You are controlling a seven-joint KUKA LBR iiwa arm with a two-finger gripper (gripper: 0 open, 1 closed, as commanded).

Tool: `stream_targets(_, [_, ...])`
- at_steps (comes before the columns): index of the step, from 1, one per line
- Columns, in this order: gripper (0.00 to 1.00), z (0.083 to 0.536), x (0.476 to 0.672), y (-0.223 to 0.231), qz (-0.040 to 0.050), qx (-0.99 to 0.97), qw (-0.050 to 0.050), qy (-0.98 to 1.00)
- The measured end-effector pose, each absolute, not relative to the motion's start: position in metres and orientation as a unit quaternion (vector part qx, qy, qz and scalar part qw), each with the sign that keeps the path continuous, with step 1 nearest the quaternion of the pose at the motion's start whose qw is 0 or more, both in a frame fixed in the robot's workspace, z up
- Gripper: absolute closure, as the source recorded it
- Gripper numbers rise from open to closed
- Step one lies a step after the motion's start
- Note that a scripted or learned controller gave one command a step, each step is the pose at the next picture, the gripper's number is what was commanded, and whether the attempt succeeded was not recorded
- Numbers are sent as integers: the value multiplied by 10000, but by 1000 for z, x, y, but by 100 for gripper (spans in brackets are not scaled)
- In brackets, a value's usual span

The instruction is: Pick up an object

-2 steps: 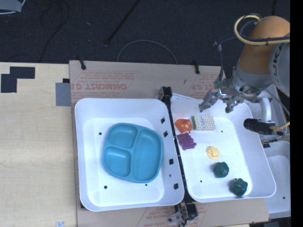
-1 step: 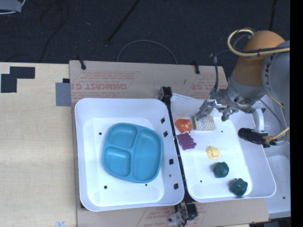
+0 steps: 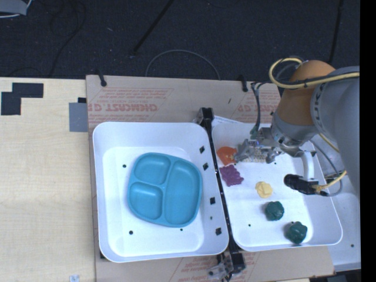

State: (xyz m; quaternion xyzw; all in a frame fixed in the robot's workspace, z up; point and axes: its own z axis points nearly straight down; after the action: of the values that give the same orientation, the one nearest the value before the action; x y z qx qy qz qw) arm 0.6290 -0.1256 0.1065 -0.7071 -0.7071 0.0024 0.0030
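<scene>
In the right bin (image 3: 329, 231) lie an orange piece (image 3: 226, 154), a purple piece (image 3: 231, 175), a small yellow piece (image 3: 264, 188) and two dark green pieces (image 3: 274, 210) (image 3: 296, 232). My gripper (image 3: 245, 152) hangs low over the bin's upper left part, just right of the orange piece and above the purple one. Its metal finger assembly points left toward the orange piece. I see nothing held between the fingers.
The left bin (image 3: 111, 157) holds a blue divided plate (image 3: 164, 188). A black divider (image 3: 212, 175) runs between the bins. The grey arm with its orange band (image 3: 305, 93) and cables covers the right bin's upper right corner.
</scene>
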Motion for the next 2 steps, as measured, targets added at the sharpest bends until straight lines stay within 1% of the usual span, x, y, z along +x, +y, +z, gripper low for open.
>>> stream_targets(1, [0,97,633,-126,-19,-7071,-25,-7071])
stream_targets(2, [100,109,635,-128,-35,-7076,-79,-7065])
